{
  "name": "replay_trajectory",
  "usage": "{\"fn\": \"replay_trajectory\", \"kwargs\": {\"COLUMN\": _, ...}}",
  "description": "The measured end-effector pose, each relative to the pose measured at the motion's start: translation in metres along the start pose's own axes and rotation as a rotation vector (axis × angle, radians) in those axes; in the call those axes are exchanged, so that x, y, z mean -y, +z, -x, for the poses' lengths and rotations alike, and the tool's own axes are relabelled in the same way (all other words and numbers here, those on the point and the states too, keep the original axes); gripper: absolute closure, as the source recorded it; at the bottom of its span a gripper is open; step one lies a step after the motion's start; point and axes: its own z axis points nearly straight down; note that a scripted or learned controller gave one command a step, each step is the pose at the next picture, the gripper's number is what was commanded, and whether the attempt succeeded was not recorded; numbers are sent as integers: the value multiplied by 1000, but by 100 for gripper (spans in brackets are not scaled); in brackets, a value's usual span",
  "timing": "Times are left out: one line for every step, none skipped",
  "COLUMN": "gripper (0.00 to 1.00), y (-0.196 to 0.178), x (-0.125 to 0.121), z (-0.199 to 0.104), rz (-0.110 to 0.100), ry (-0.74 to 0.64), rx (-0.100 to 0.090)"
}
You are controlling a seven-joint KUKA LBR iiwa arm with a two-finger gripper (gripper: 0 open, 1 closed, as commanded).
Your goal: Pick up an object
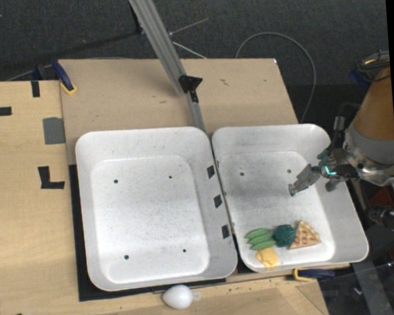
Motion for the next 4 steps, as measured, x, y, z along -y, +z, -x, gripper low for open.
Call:
{"fn": "replay_trajectory", "kwargs": {"gripper": 0, "y": -2, "x": -1, "z": 0, "rz": 5, "ry": -1, "rx": 1}}
{"fn": "replay_trajectory", "kwargs": {"gripper": 0, "y": 42, "x": 4, "z": 1, "rz": 0, "ry": 0, "rx": 0}}
{"fn": "replay_trajectory", "kwargs": {"gripper": 0, "y": 106, "x": 10, "z": -2, "rz": -3, "ry": 0, "rx": -1}}
{"fn": "replay_trajectory", "kwargs": {"gripper": 0, "y": 142, "x": 10, "z": -2, "rz": 5, "ry": 0, "rx": 3}}
